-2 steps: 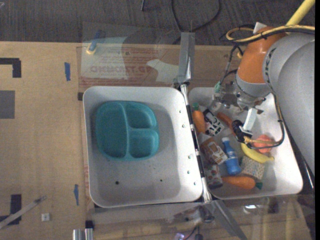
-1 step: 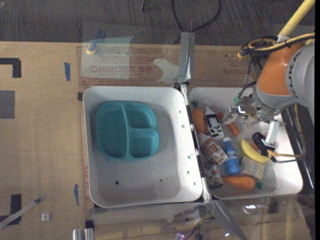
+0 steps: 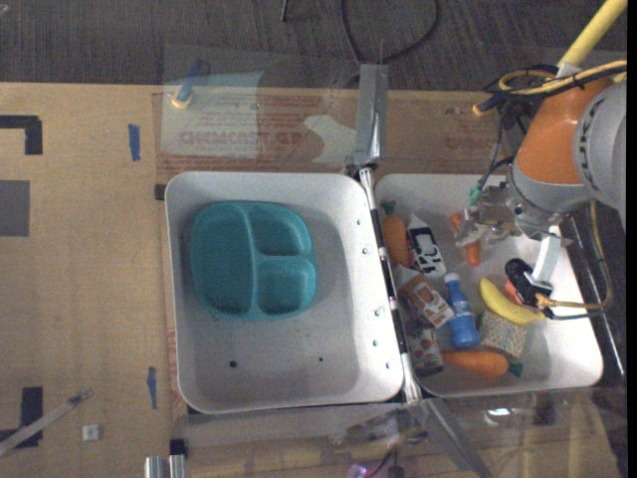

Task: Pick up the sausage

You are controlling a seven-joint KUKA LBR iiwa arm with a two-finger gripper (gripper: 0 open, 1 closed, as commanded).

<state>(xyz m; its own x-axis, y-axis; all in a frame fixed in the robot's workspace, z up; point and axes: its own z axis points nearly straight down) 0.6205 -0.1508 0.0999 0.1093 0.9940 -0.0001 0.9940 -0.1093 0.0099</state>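
Sausage just under the jaws, right bin

The small reddish piece I take to be the sausage [image 3: 471, 251] lies in the right bin [image 3: 587, 371], just below and slightly left of the jaws in the camera view. Its long axis runs roughly up and down the picture, so the coming move is a short drop, not a reach. Whether the jaws are wide or narrow I cannot tell; nothing visibly sits between them. Counted: one sausage, two carrots [image 3: 395, 239] [image 3: 481, 363], one banana [image 3: 510, 303], one blue bottle [image 3: 461, 314], one teal plate [image 3: 252, 259] in the left bin [image 3: 289, 381], two bins on the worktop [image 3: 80, 267].
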